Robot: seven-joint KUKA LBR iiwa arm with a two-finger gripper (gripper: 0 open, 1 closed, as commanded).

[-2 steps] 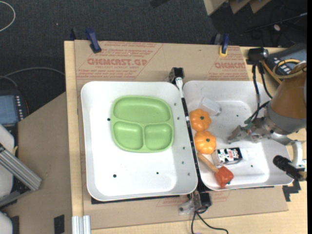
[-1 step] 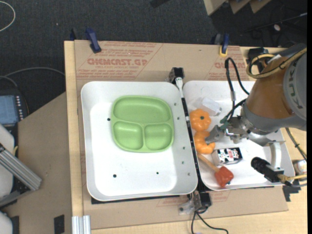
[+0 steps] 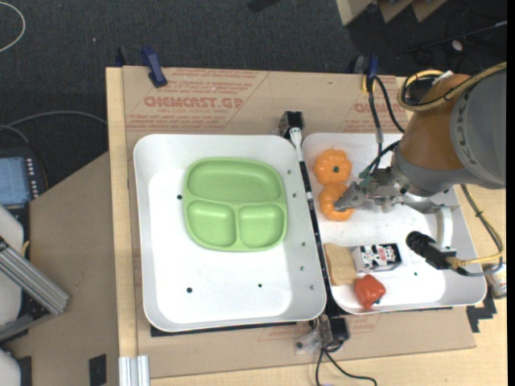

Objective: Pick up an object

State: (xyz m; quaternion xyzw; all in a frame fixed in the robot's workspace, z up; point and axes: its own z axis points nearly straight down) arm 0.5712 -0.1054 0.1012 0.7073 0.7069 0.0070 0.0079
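Note:
In the right bin (image 3: 463,296), a small orange pumpkin (image 3: 332,166) sits near the far left corner. Just in front of it lies a second orange piece (image 3: 331,206). My gripper (image 3: 348,200) reaches in from the right and its tip is against this second orange piece, low in the bin. Nearer the front lie a tan slice of bread (image 3: 339,265), a small white and black packet (image 3: 378,256) and a red fruit (image 3: 369,290).
The left bin (image 3: 161,280) holds a green divided plate (image 3: 236,204). The wall between the two bins runs just left of the orange pieces. The grey and orange arm (image 3: 451,139) covers the right bin's far right part.

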